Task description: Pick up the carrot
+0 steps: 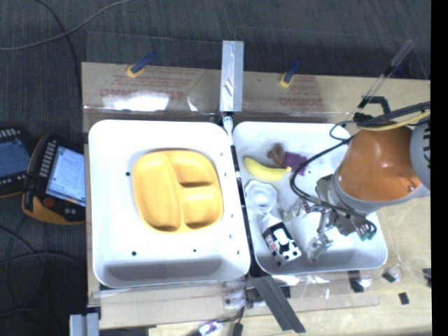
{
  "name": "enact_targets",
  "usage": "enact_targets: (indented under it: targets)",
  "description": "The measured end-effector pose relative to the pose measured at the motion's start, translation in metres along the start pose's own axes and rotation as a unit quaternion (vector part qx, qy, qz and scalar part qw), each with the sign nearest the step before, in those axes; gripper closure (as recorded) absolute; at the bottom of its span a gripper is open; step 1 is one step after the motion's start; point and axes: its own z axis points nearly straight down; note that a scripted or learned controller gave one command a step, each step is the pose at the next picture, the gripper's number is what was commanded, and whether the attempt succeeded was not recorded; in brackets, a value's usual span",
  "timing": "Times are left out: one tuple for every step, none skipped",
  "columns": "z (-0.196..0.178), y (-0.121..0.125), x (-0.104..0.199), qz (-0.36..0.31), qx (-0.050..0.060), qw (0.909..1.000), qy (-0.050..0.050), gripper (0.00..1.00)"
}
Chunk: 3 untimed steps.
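My gripper (320, 241) hangs low over the front half of the right bin (364, 260), under the orange band of the arm (378, 165). It sits just right of a small black-and-white object (281, 242). The arm covers much of the bin's right side, hiding whatever lies beneath it.
In the right bin lie a yellow banana (264, 169), a brown lump (276, 152), a purple item (294, 163) and a white cup (260, 196). The left bin (112, 257) holds a yellow divided plate (177, 190). A handheld pendant (56, 180) rests left of the bench.
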Motion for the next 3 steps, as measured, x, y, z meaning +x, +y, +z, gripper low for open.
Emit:
enact_targets:
  targets:
    - [0.002,0.007,-0.012,-0.249,0.002,0.9685,-0.002,0.0]
    - [-0.077,-0.049,-0.03,-0.315,-0.005,0.9491,-0.001,0.0]
    - [0.003,-0.032,-0.015,-0.346,0.0,0.9383,-0.003,0.0]
